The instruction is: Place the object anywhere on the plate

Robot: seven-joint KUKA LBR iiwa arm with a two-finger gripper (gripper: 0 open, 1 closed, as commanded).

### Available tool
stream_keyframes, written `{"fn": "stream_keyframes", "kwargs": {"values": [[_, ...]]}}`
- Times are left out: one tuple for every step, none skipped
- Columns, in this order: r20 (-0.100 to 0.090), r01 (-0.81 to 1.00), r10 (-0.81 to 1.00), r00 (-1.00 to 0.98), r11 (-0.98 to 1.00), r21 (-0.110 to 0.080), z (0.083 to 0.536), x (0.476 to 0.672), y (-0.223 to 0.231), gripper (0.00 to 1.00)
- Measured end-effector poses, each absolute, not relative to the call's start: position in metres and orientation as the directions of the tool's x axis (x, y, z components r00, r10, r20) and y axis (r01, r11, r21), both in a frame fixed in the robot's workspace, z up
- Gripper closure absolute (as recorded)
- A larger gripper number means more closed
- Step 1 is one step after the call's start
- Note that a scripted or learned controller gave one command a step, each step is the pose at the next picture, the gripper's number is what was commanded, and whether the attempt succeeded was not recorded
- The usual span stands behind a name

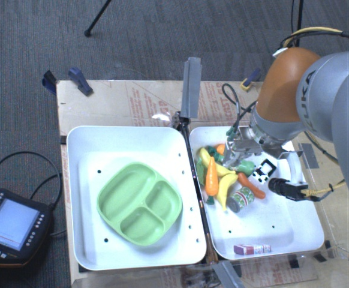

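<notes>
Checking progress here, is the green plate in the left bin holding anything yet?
Empty: the green plate shows all three compartments bare.

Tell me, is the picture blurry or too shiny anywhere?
In the camera view, the green plate looks sharp and evenly lit; the white bins are bright but not washed out; a small glare patch sits on the cardboard behind them; the toy pile under the pincer is small and slightly soft.

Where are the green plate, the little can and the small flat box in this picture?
green plate (140, 204), camera view, on the ridge between its compartments.
can (241, 199), camera view, on its labelled side.
small flat box (252, 249), camera view, on its top face near the middle.
</notes>
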State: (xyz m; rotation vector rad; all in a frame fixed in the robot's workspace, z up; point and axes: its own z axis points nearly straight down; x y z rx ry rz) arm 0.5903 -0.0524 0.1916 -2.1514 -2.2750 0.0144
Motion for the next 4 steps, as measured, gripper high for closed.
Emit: {"fn": "stream_keyframes", "kwargs": {"values": [[0.001,0.996,0.996,-0.084,0.084,-0.007,0.221,0.55,0.024,1.0],[0.002,0.957,0.957,-0.29,0.29,-0.008,0.184,0.542,0.082,1.0],[0.001,0.956,0.956,-0.292,0.292,-0.009,0.217,0.479,0.12,1.0],[-0.002,0.985,0.985,-0.17,0.17,-0.011,0.142,0.473,0.212,1.0]]}}
